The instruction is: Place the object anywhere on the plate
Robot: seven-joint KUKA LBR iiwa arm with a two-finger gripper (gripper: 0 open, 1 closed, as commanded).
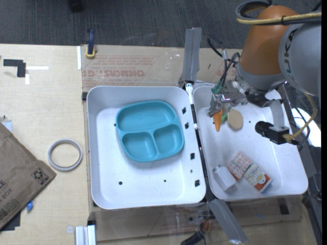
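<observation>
My pincer [218,107] hangs over the upper left corner of the right bin [286,188], close to the divider between the two bins. An orange carrot [218,120] sits right at its tips, pointing downward, and it seems to be caught between my fingers, though the view is too small for me to be sure its tip is off the bin floor. Just to the right of my pincer, almost touching the carrot, lies a round tan piece [235,120]. Farther down from my pincer, near the bin's lower edge, a small carton with a printed wrapper [249,171] lies on its side, and a little white block [223,177] rests just beside it on the left. To the left of my pincer, across the divider, the left bin [102,177] carries the blue plate [149,130], which has three compartments and sits a little tilted in the bin's upper middle. Well beyond that, far to my pincer's left, a grey tape ring [65,154] lies on the counter [41,111], with a brown cardboard box [18,180] near it.
</observation>
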